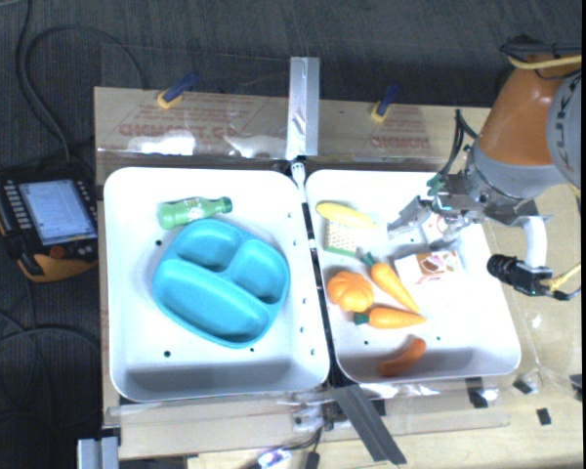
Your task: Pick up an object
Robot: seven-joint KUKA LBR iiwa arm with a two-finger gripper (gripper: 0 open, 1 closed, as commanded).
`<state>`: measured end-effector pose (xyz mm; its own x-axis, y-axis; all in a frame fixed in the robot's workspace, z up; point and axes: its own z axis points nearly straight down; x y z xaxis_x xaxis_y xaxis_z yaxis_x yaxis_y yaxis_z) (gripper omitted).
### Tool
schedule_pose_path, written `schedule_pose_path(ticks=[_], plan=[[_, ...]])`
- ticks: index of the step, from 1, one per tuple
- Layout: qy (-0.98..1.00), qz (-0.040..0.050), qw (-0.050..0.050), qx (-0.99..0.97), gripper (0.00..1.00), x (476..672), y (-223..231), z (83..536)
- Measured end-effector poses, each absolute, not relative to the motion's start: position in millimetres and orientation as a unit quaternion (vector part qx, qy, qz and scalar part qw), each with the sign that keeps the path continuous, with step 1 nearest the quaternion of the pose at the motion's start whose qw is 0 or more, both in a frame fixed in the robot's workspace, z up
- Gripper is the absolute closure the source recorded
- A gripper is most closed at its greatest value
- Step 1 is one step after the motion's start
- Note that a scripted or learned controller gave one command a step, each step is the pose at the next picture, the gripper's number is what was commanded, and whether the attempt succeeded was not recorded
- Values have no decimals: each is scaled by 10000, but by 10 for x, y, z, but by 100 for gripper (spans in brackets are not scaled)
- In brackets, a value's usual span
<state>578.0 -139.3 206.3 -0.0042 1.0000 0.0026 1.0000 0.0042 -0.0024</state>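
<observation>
Arm: the grey arm with its orange band reaches in from the upper right of the frame and hangs over the right bin's upper right part.
Gripper: the gripper sits low over the bin floor, fingers spread apart with nothing between them, just above a small white carton.
Right bin: the white bin at right of centre is crowded along its left half; its right half and lower right corner are bare floor.
Carton: the small white carton with red print lies just below the gripper, near the bin's middle, touching or almost touching a carrot.
Carrots: one carrot slants down beside the carton; a second carrot lies below it, pointing right.
Pumpkin: a small orange pumpkin rests against the bin's left wall area, touching the carrots.
Corn and grater: a yellow corn cob lies near the upper left corner, a pale green grater-like piece just below it.
Sausage: a reddish-brown sausage lies alone near the lower edge.
Left bin: the left bin holds a blue divided tray at its centre and a green bottle on its side near the upper edge; open floor runs along the bottom and left walls.
Counter: the counter shows above both bins.
</observation>
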Motion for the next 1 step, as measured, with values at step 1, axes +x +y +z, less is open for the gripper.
schedule_pose_path(ticks=[1], plan=[[-7479,-7,9,-6638,0,5534,-1116,933]])
